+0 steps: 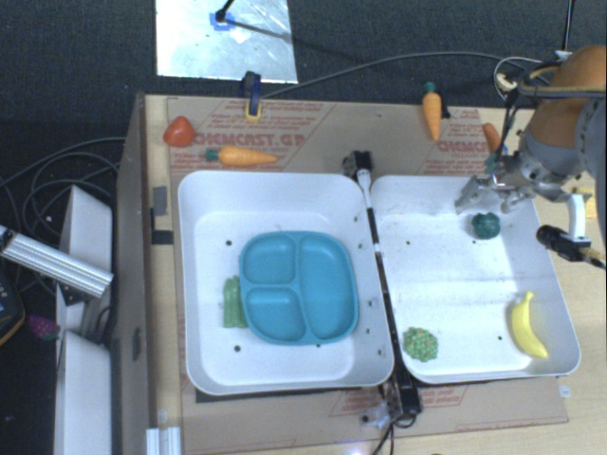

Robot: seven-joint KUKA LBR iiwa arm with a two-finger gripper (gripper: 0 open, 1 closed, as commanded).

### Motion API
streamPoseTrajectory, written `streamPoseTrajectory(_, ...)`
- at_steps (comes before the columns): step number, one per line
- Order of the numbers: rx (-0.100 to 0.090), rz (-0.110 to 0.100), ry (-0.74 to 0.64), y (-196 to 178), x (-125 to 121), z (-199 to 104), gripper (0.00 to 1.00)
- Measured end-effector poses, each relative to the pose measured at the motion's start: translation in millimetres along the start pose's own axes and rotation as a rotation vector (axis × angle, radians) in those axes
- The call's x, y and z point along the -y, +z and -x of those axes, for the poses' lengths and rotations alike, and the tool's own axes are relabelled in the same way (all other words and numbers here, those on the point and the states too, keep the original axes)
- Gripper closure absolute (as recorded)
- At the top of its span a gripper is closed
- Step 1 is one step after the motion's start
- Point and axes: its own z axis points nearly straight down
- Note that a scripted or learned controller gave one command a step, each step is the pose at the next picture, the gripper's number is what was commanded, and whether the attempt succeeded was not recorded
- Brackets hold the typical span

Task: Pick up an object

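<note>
Bins sit side by side on the bench (285, 140), the arm (569, 112) reaching in from the right. Its gripper (488, 197) hangs over the right bin (446, 263), directly above a dark green ball (487, 225); whether the tool is open or closed cannot be told, and nothing is visibly held. A banana (526, 325) and a green lump (420, 343) lie near that bin's front. The left bin (213, 207) holds a blue plate (299, 287) with a green piece (232, 303) beside it.
</note>
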Motion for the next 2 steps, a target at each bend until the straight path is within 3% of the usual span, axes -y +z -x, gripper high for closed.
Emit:
streamPoseTrajectory(1,0.001,0.002,0.001,13,11,0,0.00)
streamPoseTrajectory(2,0.003,0.008,-0.001,0,9,0,1.00)
